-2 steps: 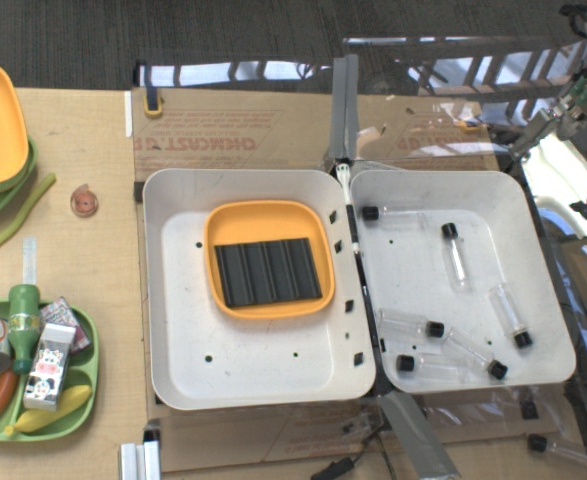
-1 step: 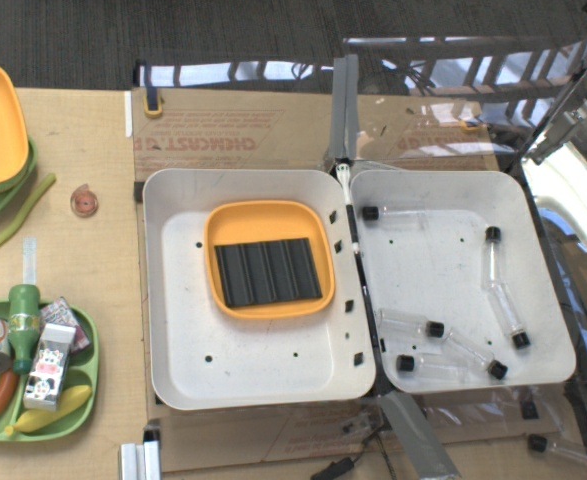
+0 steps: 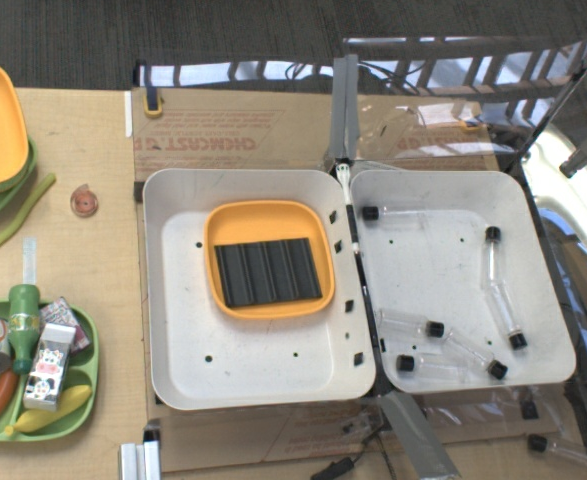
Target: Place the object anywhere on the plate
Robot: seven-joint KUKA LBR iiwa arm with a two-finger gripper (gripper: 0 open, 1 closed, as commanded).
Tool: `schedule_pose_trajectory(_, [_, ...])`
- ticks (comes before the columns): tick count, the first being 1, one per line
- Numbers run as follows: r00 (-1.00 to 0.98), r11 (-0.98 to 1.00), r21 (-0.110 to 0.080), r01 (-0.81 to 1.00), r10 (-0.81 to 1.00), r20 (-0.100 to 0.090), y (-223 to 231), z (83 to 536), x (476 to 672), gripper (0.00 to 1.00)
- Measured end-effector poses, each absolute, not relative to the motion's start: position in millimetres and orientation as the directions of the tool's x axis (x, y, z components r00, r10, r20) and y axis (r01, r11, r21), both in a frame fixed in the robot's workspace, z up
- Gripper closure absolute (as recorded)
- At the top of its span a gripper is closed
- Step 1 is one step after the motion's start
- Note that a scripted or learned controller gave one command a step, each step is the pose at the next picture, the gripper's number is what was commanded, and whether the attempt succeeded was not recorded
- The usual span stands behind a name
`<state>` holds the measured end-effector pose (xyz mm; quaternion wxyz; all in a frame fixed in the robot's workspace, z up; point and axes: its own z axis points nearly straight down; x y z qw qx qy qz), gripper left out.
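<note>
Where it lies on the orange plate (image 3: pixel 269 224), the ridged black object (image 3: pixel 269 273).

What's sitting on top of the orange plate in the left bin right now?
A dark ribbed rectangular block lies flat on the orange plate, covering most of its lower half. Whatever part of the plate's surface lies beneath the block is hidden.

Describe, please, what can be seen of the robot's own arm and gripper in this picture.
Very little can be described. At the right edge, beyond the right bin, a pale curved surface that looks smooth, with a dark strip lying across it, may be part of the arm, though I cannot tell for certain. Finer details such as cables or markings are too unclear to describe.
</note>
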<state>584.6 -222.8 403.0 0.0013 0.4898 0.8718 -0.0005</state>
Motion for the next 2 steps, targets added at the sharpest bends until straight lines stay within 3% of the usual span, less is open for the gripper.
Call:
schedule_pose_trajectory(1, [-0.552,0.552,0.001,0.834,0.834,-0.003,-222.4,441.2,552.0,0.00])
schedule_pose_trajectory(2, [-0.662,0.662,0.000,0.749,0.749,-0.001,-222.6,441.8,510.1,0.00])
